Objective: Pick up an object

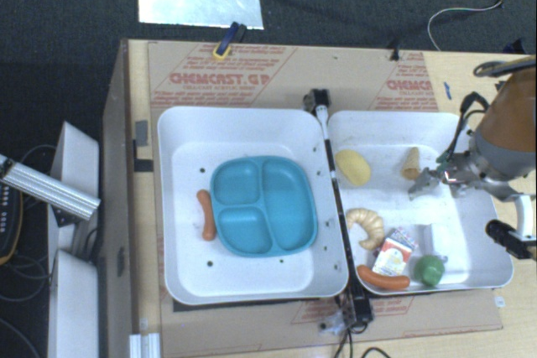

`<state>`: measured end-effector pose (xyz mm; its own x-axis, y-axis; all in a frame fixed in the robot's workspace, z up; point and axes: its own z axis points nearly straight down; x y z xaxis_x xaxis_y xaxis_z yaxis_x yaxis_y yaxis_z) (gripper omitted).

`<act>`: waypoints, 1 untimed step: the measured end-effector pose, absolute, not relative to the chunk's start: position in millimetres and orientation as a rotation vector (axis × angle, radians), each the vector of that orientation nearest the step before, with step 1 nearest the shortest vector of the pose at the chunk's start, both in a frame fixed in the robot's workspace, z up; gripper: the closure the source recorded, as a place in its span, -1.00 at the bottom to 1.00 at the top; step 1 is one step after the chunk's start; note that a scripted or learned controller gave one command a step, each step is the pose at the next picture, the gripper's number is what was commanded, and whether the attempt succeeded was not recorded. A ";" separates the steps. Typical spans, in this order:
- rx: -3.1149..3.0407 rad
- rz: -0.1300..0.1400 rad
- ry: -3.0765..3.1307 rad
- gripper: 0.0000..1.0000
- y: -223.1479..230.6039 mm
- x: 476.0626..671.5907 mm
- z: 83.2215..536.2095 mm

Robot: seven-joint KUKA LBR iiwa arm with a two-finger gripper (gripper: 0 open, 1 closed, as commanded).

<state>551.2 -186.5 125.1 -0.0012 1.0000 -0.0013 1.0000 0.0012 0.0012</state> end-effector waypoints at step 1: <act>2.214 0.004 2.225 -1.00 -154.9 629.0 120.9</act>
<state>629.0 -154.9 120.9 -0.0048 1.0000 -0.0001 1.0000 0.0048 0.0034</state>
